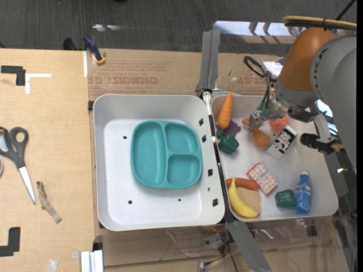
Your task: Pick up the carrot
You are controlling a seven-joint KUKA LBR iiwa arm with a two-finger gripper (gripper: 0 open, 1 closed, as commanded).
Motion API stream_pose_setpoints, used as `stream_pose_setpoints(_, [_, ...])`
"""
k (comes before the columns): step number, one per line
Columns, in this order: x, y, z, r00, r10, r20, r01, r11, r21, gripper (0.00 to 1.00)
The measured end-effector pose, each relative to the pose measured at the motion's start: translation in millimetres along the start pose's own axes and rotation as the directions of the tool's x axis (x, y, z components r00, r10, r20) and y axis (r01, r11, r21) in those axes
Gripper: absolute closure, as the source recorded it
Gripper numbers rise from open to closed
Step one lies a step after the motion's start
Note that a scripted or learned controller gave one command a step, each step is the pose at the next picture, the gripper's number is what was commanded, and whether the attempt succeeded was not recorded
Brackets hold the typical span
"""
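Carrot [226,109] lies in the right bin [323,208], up near its far left corner, close along the divider between the two bins, its thin tip pointing toward the far wall and its thick end toward a purple and green toy [228,139] just below it. The gripper [258,119] hangs lower right of the carrot, apart from it and nearer the middle of the bin's far half, with bare white floor between the two. Nothing of the carrot sits between the fingers; whether they are spread or closed cannot be told, since they are small and merge with an orange piece [261,137] right beneath them. Beside that piece lie a pink item [277,123] and a black-and-white block [282,142]. Nearer the front of the bin are a patterned card [262,178], a banana [239,200] resting against a bread slice [250,199], a red sausage-like piece [245,182], a green block [284,198] and a blue bottle [303,192]. The left bin [110,152] holds a teal divided plate [167,153]. The arm [317,58], grey with an orange band, enters from the right. The bins rest on a cardboard sheet [147,72]; to the left is a pale wooden bench [45,152] with scissors [17,157] and black tape marks, and dark carpet [142,4] runs beyond the far edge.
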State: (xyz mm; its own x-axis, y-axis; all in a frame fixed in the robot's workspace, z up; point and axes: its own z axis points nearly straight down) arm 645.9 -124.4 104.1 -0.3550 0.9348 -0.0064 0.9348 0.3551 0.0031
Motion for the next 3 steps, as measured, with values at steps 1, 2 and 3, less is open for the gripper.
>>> stream_pose_setpoints(1, [51,-1,-88,0.888,0.459,-0.002,-0.459,0.888,0.007,1.00])
stream_pose_setpoints(2, [141,51,-87,0.579,0.815,0.003,-0.815,0.579,0.009,1.00])
stream_pose_setpoints(3, [181,5,-88,0.753,0.658,0.001,-0.658,0.753,0.011,1.00])
